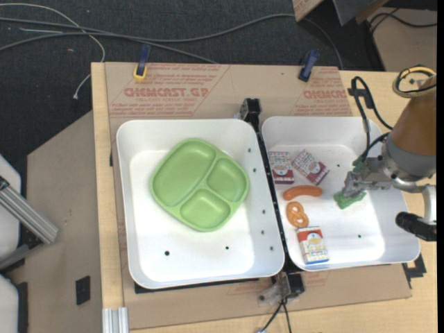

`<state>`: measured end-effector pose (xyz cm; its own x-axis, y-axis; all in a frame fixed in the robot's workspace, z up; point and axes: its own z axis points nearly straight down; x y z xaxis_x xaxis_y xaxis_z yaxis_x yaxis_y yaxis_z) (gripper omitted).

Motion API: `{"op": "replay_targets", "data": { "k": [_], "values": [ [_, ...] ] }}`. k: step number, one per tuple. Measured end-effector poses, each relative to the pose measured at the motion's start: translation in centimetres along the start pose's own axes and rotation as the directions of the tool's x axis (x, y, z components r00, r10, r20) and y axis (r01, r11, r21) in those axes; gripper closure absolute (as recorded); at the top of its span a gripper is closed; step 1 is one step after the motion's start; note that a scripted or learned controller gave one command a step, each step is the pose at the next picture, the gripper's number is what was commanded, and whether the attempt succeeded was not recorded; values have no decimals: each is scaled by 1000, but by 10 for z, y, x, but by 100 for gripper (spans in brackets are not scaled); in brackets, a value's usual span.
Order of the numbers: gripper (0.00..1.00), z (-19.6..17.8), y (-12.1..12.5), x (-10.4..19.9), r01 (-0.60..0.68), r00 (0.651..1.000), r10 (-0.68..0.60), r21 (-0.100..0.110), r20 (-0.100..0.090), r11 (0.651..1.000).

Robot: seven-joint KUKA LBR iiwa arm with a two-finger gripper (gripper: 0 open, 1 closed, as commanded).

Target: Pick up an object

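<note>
The right bin [368, 245] holds several small items. Two printed packets [280, 166] [309, 166] lie at its back left. In front of them are an orange sausage [302, 193] and a pretzel [297, 214], and a small red-and-blue carton [313, 245] lies near the front. A small green object [347, 200] lies right of the sausage. My gripper [356, 186] hangs directly over this green piece, touching or nearly touching its upper edge. The wrist covers part of the piece.
The left bin [132, 207] holds a green divided plate [200, 184], lying tilted in its middle. The arm [416, 130] comes in over the right bin's right rim. A black cable [362, 96] loops down beside the arm. Clamps hold the cardboard at the back.
</note>
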<state>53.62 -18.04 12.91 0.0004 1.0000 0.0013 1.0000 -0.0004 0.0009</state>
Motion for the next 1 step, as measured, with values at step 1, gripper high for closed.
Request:
{"op": "replay_targets", "data": {
  "k": [1],
  "values": [
    [100,-64,5,-2,1,1000,-1,-6,4,1000]
  ]
}}
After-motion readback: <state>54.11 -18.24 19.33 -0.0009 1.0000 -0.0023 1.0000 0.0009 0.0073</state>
